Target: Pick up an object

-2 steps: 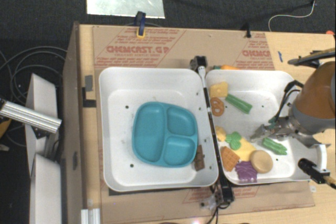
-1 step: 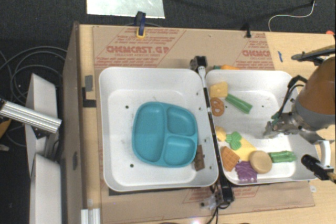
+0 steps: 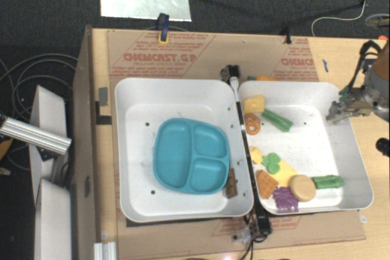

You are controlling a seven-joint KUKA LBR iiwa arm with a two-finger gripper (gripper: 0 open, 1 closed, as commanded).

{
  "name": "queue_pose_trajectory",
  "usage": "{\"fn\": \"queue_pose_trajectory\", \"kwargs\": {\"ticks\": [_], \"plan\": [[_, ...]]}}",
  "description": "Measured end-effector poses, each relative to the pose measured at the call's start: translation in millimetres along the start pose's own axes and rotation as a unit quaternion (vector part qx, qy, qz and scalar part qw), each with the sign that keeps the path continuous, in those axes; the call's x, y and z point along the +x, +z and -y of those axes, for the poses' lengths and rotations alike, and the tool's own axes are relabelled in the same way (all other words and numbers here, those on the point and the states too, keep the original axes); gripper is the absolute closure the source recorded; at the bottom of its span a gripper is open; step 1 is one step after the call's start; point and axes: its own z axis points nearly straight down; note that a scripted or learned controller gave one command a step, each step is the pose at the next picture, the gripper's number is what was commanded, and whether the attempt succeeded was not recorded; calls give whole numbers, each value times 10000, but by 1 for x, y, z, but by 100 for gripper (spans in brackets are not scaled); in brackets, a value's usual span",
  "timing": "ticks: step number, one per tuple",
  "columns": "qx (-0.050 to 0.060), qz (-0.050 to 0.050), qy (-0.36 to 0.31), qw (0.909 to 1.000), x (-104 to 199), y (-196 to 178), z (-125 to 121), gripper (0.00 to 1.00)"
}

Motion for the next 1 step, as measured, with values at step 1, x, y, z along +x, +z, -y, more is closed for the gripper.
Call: {"fn": "queue_pose_trajectory", "kwargs": {"ticks": [1], "plan": [[67, -27, 8, 10000, 1, 7, 4, 0]]}}
